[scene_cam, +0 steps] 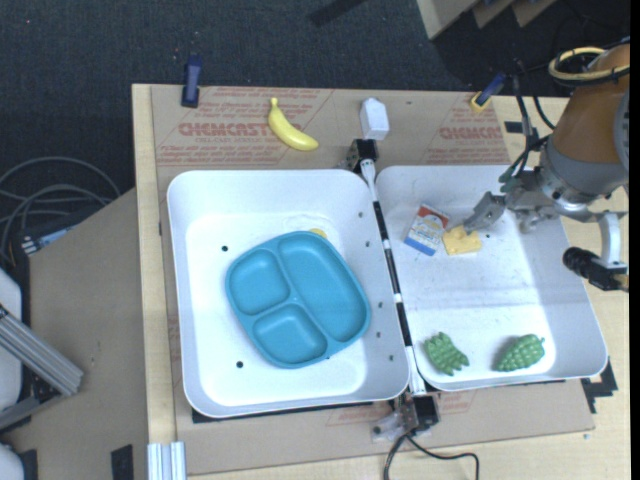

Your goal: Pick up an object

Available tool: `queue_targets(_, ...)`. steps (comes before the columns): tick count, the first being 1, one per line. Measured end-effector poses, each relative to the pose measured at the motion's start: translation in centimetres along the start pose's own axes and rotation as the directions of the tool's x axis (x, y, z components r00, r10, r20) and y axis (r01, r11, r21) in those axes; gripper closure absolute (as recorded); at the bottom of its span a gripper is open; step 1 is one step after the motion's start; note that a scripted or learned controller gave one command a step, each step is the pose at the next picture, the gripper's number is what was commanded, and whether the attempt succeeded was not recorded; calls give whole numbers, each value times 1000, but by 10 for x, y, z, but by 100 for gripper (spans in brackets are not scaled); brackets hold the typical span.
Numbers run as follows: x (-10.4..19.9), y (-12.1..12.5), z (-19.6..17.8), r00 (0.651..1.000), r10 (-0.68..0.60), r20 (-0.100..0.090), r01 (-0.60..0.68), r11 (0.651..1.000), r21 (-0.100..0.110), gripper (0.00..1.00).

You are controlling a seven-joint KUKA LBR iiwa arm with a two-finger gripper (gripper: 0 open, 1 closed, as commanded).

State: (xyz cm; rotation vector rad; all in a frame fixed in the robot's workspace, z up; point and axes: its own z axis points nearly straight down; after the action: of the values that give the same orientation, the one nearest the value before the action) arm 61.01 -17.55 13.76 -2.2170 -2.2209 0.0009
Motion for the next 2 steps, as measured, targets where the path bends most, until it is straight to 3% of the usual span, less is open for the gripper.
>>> queue_targets(1, 45, -15, 53, 1000, 1, 0, -1, 1000, 0, 0)
queue_targets(2, 60, 28, 53, 1000, 1, 2, -1, 1000, -4, 0)
